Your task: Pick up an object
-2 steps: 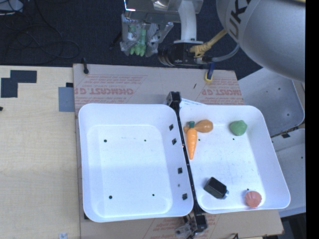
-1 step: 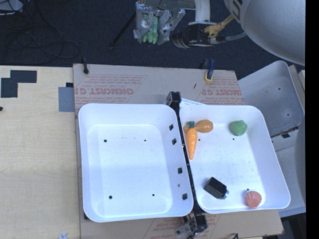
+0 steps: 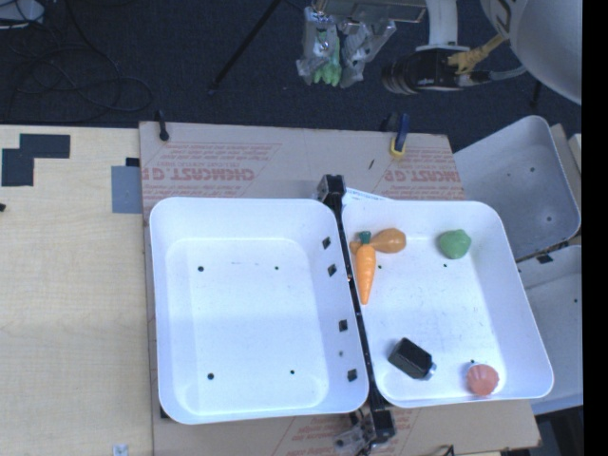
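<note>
My gripper (image 3: 332,68) hangs high above the far edge of the bench, behind both bins, shut on a small light-green object (image 3: 328,73) that shows between its fingers. In the right bin (image 3: 518,283) lie an orange carrot (image 3: 364,274) against the left wall, a yellow-orange rounded piece (image 3: 390,241) touching the carrot's top, a green rounded piece (image 3: 454,244) at the far right, a black block (image 3: 411,358) near the front, and a pink-red ball (image 3: 482,379) in the front right corner.
The left bin (image 3: 166,283) sits beside the right one, joined by a black divider with clips (image 3: 344,283). Both rest on a cardboard sheet (image 3: 237,164) on the wooden bench. Cables and dark floor lie behind; a grey panel (image 3: 518,174) stands at the right.
</note>
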Robot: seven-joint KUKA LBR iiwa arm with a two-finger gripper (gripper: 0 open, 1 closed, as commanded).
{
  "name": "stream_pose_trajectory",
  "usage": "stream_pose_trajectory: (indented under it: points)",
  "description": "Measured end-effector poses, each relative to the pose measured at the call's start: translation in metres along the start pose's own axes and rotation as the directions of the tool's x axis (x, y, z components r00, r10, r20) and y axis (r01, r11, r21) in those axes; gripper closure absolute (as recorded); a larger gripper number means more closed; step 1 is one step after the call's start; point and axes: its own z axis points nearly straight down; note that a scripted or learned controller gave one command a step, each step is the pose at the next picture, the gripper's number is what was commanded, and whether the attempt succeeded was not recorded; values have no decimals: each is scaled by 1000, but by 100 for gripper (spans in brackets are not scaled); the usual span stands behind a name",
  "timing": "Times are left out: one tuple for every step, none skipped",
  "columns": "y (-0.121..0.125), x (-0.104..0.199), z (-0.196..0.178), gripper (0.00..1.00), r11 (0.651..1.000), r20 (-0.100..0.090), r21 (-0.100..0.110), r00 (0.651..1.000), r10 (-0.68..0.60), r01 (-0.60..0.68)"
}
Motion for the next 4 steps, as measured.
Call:
stream_pose_trajectory:
  points:
    - [-1, 50, 0, 100, 1000, -4, -2, 1000, -9, 9]
    - [0, 7, 0, 100, 1000, -1, 0, 1000, -1, 1]
    - [0, 25, 0, 100, 1000, -3, -2, 1000, -6, 6]
    - [0, 41, 0, 100, 1000, -3, -2, 1000, -7, 7]
